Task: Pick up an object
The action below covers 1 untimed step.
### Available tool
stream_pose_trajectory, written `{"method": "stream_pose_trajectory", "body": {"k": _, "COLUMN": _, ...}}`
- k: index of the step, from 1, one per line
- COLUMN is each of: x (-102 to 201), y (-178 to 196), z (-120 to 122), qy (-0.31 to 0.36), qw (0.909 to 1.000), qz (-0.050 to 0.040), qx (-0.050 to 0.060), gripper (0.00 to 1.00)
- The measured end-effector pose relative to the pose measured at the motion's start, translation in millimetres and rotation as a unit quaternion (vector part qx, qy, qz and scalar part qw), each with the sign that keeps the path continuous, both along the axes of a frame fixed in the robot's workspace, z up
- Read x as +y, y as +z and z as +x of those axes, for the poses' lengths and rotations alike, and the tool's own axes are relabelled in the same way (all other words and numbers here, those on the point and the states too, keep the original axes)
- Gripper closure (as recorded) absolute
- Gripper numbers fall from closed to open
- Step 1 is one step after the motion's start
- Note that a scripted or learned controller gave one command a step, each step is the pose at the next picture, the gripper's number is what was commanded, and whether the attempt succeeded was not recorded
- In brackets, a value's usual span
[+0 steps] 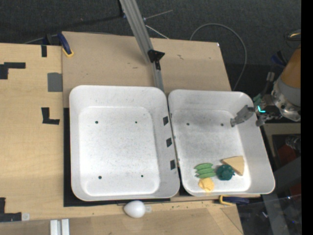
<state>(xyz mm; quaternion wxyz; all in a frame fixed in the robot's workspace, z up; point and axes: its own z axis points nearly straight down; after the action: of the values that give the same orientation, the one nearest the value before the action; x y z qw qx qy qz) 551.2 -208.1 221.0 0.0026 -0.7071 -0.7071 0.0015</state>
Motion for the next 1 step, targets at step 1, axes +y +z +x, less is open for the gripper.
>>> {"method": "stream_pose_trajectory", "body": {"k": 1, "x": 0.1, "y": 2.5, "z": 1.1, "qy": 0.001, "qw": 1.0, "qz": -0.0007, "qx": -0.002, "gripper": 0.0}}
